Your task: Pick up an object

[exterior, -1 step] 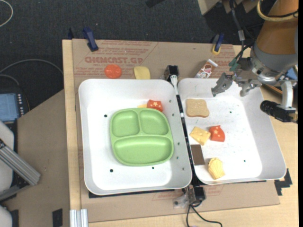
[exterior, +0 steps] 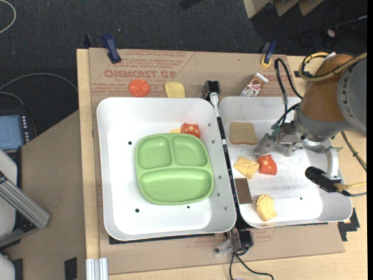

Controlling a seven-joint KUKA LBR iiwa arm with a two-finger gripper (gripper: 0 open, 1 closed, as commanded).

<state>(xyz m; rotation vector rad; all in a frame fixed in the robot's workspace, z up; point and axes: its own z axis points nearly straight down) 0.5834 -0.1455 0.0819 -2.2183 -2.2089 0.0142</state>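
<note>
Two bins, arm over the right one.

Left bin (exterior: 111, 156): green divided plate (exterior: 173, 169) mid-floor, red piece (exterior: 190, 129) at its far edge — open floor all round. Right bin (exterior: 309, 212): toast slice (exterior: 242, 133), cheese wedge (exterior: 246, 167), yellow piece (exterior: 266, 207); gripper (exterior: 266, 151) just above the red strawberry piece (exterior: 267, 165) — whether it grips, cannot tell.

A green three-compartment plastic plate (exterior: 173, 169) lies in the left white bin (exterior: 116, 203). In the right white bin (exterior: 309, 212), the two-finger gripper (exterior: 263, 149) hovers above a red strawberry-shaped toy (exterior: 267, 165), beside a yellow cheese wedge (exterior: 246, 167).
</note>
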